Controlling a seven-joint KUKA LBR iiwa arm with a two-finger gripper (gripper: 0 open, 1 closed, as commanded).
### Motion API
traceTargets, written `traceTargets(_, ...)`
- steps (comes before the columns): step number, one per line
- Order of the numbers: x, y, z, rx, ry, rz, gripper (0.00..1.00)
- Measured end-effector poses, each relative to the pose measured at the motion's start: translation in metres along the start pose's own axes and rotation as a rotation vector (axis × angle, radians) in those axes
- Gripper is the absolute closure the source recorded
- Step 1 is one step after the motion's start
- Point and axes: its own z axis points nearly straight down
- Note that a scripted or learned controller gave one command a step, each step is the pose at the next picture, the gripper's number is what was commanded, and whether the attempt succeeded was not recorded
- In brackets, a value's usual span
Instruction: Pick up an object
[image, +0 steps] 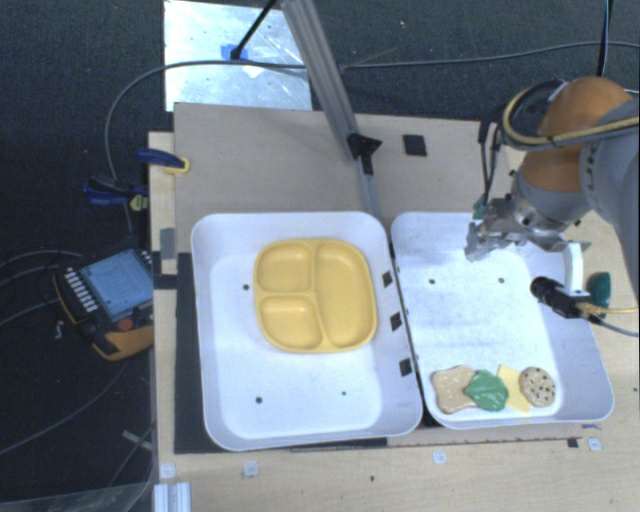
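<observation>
Gripper at upper right, jaw state unclear, holding nothing visible; best to drop twd cookie at lower right of right bin, approx centred, w/ vertical approach.

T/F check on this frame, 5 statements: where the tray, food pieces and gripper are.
1. The yellow divided tray lies in the left bin. True.
2. The food pieces sit at the far edge of the right bin. False: the cookie, green piece and tan piece cluster along its near edge.
3. The gripper is above the right bin's far part. True.
4. The gripper holds the cookie. False: the cookie lies in the bin, apart from it.
5. The tray has three compartments. True.
</observation>
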Motion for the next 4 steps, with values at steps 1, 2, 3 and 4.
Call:
traceTargets(1, 0.002, 0.006, -0.045, 0.0, 0.0, -0.005, 1.0)
traceTargets(2, 0.002, 0.008, -0.078, 0.001, 0.0, -0.006, 1.0)
traceTargets(3, 0.055, 0.001, -0.068, 0.006, 0.002, -0.01, 1.0)
traceTargets(4, 0.103, -0.013, -0.06, 0.007, 0.002, -0.01, 1.0)
